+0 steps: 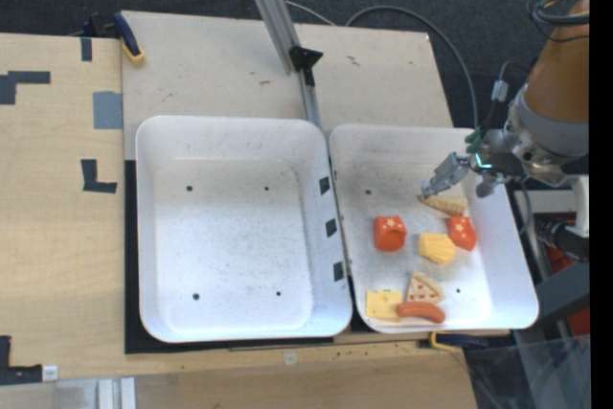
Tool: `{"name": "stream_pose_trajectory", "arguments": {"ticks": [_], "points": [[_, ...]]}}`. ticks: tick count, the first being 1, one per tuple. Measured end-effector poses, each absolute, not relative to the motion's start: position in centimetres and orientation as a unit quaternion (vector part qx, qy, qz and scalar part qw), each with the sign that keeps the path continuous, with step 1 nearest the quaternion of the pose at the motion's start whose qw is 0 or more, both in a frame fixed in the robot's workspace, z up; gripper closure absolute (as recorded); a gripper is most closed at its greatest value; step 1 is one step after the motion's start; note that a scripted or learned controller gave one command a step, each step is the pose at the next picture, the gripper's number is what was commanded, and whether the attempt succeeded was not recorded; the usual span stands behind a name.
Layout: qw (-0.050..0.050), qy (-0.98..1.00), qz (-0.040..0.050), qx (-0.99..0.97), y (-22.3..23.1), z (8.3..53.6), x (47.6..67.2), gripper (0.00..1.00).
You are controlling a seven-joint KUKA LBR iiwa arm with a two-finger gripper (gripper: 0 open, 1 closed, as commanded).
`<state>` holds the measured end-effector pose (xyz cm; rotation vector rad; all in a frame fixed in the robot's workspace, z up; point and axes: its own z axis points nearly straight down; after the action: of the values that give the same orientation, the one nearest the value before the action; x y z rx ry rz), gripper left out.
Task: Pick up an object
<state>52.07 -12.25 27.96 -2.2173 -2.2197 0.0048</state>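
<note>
The right bin (383,153) holds several toy foods. A red-orange pepper-like piece (389,233) lies near its middle, with a yellow chunk (438,248) and a red strawberry-like piece (462,232) to its right. At the front edge lie a yellow cheese slab (382,305), a pizza-like wedge (422,287) and a red sausage (420,311). A tan bread-like slice (443,203) lies toward the right wall. My gripper (443,178) hangs just above that slice, reaching in from the right, its grey fingers pointing down-left. Nothing shows between the fingers.
The left bin (230,225) stands beside the right one, sharing a wall with black clips (330,227). A slanted metal pole (273,0) rises behind the bins. A cable (402,14) loops over the back board. A blue-yellow clamp (127,37) sits at the far left corner.
</note>
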Motion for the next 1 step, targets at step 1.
{"name": "stream_pose_trajectory", "arguments": {"ticks": [1], "points": [[0.0,-0.708,0.0005,-0.706,-12.27,28.17,52.13,0.0]]}}
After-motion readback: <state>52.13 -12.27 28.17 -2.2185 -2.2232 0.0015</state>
